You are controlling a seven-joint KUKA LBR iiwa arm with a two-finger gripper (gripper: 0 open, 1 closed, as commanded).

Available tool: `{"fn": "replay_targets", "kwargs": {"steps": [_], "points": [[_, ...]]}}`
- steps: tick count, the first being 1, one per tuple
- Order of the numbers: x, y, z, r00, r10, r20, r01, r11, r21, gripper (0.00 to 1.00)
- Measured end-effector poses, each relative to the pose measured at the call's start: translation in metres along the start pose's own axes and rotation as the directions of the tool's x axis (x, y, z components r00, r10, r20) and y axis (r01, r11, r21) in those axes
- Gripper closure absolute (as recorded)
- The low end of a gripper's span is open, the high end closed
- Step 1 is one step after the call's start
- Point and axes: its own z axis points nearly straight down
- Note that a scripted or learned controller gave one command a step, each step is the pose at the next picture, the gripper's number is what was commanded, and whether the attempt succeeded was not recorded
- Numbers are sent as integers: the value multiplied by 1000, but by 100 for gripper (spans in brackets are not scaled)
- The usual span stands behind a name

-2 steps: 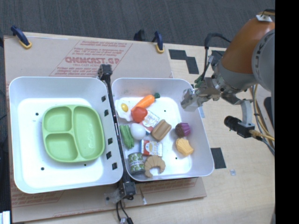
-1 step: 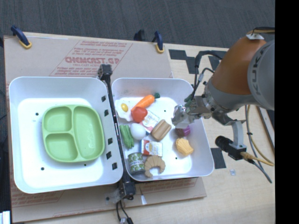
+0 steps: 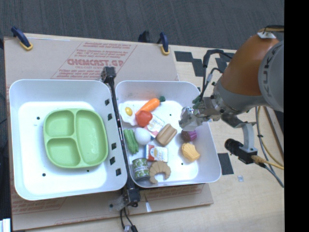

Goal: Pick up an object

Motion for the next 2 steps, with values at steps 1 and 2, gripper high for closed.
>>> {"fn": "replay_targets", "kwargs": {"steps": [1,2], "points": [[-16,70,23,1000,4,0,-4,1000,-1,100],[-16,70,13,1000,-2,1,2,1000,-2,100]]}}
